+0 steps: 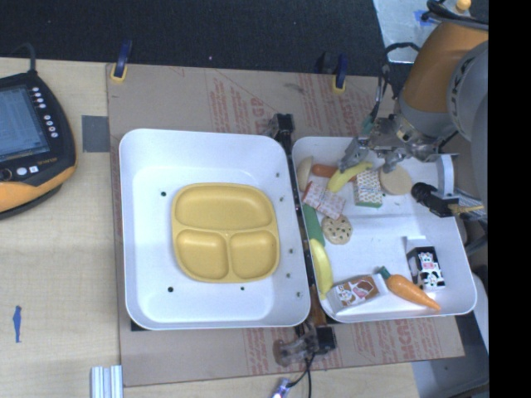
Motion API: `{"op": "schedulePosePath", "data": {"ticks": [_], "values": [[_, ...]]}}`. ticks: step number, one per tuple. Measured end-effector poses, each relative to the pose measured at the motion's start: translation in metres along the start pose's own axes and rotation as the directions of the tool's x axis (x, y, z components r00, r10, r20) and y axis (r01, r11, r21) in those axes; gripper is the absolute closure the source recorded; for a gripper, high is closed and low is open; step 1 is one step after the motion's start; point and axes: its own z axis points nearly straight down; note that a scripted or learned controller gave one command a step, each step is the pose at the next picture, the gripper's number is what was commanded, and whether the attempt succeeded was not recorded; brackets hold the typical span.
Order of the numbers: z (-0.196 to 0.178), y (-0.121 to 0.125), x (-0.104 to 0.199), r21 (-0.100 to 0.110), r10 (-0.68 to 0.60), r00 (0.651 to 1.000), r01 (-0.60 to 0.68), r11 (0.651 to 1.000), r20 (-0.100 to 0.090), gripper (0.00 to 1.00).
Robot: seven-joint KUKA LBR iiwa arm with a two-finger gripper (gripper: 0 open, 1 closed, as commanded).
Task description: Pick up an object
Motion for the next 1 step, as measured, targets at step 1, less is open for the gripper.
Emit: {"op": "schedulePosePath", "data": {"ticks": [1], "values": [[0.0433, -0.0198, 0.0348, -0.011, -0.001, 1.0, 0.001, 1.0, 0.006, 0.0]]}}
